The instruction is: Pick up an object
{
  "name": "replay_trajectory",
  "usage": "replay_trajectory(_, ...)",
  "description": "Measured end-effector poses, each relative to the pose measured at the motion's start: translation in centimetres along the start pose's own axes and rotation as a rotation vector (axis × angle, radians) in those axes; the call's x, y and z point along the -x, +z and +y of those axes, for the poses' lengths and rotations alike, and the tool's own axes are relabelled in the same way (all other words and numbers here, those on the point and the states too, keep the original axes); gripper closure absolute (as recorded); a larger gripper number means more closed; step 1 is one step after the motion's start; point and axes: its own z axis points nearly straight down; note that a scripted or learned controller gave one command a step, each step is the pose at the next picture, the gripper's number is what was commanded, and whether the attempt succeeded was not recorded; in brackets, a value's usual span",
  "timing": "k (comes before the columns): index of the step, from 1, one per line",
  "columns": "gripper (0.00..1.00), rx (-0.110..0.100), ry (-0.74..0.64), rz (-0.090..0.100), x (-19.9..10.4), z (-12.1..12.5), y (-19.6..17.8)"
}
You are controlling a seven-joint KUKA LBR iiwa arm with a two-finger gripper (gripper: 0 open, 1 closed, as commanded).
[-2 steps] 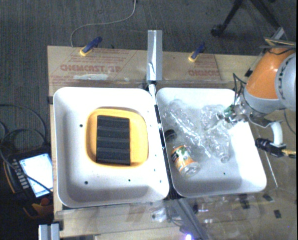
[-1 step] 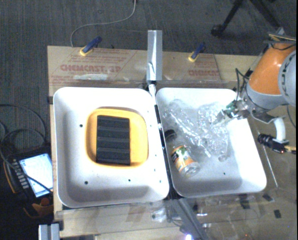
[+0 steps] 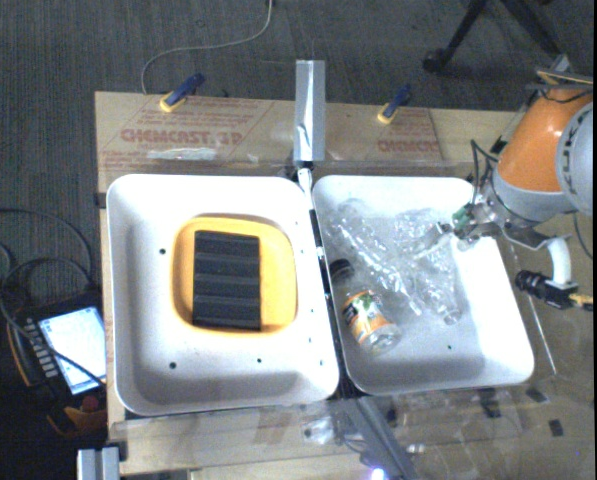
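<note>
Reaching with the gripper (image 3: 462, 224) over the right shallow white bin (image 3: 498, 358), near its right wall.
Meeting the edge of crumpled clear plastic wrap (image 3: 398, 253), contact unclear; lying beside it a small orange-labelled clear bottle (image 3: 368, 320); resting in the left white bin (image 3: 128, 268), a yellow tray (image 3: 183, 268) bearing a black ribbed block (image 3: 228, 278).

Grey arm (image 3: 578, 158), rounded and bulky, with a broad orange band (image 3: 530, 153) bulging above the wrist. Pale grey casing beside the orange, smooth and glossy. Below the band, a darker grey wrist section narrowing toward a small gripper (image 3: 465, 220) with a greenish spot near its tip. Thin dark cable (image 3: 483, 160) looping along the band's left edge. No legible markings or screws at this sharpness.
</note>
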Motion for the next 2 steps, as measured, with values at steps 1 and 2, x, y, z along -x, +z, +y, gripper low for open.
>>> replay_trajectory(1,0.00,0.010,-0.079,-0.003,-1.1,-5.5,1.5)
replay_trajectory(2,0.00,-0.008,-0.107,-0.002,-4.1,0.4,-5.5)
